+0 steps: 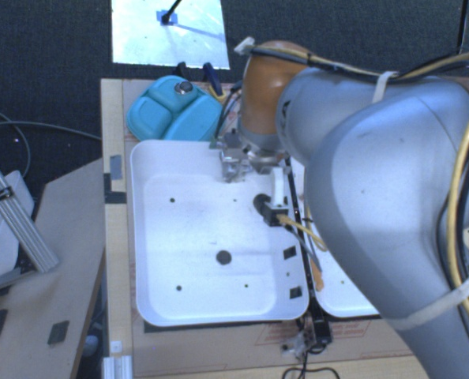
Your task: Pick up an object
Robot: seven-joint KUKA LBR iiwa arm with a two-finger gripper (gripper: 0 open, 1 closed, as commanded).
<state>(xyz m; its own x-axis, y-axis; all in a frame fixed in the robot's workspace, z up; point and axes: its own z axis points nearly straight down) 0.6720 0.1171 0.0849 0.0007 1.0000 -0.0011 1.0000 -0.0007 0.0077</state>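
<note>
Camera view: hand (pixel 233 166) over left bin (pixel 151 290) far edge, grip state unclear; blue container (pixel 171 110) just behind.

Wooden bench (pixel 114 235) with white bins (pixel 159 235) and, seemingly, a blue container (pixel 171 113).

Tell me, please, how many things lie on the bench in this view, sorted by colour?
White bins: 2, the left bin and the right bin, which the arm partly covers.
Blue things: 1, a light blue moulded piece beyond the left bin's far rim.
Dark things: 1, a small dark round object on the left bin's floor.
Total: 4.
</note>
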